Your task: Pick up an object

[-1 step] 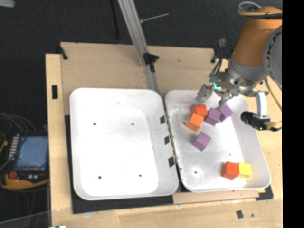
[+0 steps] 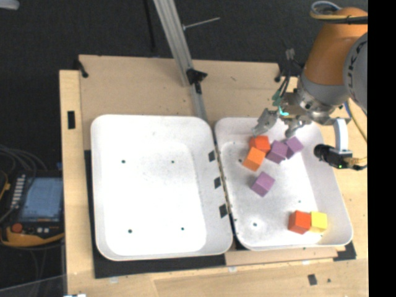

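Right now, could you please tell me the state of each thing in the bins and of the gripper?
Gripper: open, above the right bin, holding nothing.
Orange blocks: two, touching.
Purple blocks: two, touching.
Lone purple block: apart.
Red block: against yellow block.

arm [image 2: 337, 48]: cut off by the right edge past its orange band
right bin [image 2: 322, 184]: far rim beside the arm hidden under the wrist
metal pole [image 2: 176, 39]: left of the arm, top cut off by the upper edge
screen device [image 2: 34, 203]: far left of the arm, cut by the left edge, display too blurred to read
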`<state>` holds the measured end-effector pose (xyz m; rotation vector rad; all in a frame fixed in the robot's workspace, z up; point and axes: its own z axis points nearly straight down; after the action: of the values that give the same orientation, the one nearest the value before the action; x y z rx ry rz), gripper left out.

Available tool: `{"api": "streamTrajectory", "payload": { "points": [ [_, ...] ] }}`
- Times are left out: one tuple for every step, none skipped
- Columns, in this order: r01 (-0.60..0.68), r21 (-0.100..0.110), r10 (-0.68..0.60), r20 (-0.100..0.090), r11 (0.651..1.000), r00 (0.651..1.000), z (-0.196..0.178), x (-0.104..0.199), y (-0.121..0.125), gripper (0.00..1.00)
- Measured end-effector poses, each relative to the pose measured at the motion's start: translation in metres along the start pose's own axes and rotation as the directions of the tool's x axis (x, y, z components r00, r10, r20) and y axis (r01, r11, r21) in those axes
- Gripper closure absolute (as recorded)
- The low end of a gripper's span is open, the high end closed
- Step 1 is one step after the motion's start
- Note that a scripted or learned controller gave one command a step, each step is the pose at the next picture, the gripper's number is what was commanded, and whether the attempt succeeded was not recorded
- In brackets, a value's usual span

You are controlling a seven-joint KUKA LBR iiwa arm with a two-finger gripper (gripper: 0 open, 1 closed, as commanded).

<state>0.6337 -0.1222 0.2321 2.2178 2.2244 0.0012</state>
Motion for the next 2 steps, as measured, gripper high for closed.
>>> {"api": "streamTrajectory", "payload": {
  "points": [
    [-0.004, 0.005, 0.004, 0.002, 1.0, 1.0, 0.043, 0.001, -0.005, 0.0],
    [-0.005, 0.005, 0.005, 0.002, 1.0, 1.0, 0.093, 0.005, -0.014, 0.0]
  ]
}}
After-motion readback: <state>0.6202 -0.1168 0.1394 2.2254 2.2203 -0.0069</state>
